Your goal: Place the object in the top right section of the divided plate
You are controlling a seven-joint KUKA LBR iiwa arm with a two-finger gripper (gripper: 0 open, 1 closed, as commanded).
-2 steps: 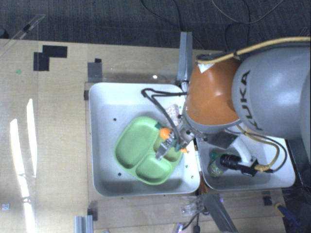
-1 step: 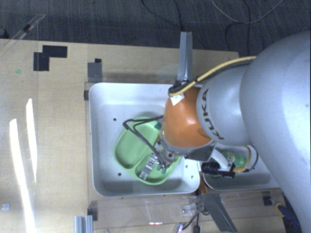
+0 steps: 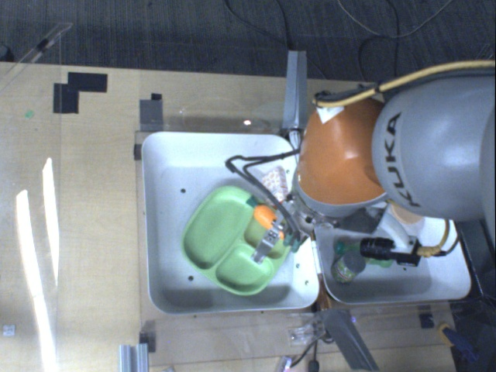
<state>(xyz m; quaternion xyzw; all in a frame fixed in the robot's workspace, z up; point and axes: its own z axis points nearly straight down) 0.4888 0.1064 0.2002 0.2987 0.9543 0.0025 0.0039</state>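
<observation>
Below the arm's orange band, the gripper hangs over the right side of the green divided plate in the left bin. An orange object sits just beside it; whether it is gripped cannot be told.

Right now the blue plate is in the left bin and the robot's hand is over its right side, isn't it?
Nearly. The plate is green, not blue, as the camera view shows. It does lie in the left bin, with the robot's hand over its right side.
</observation>
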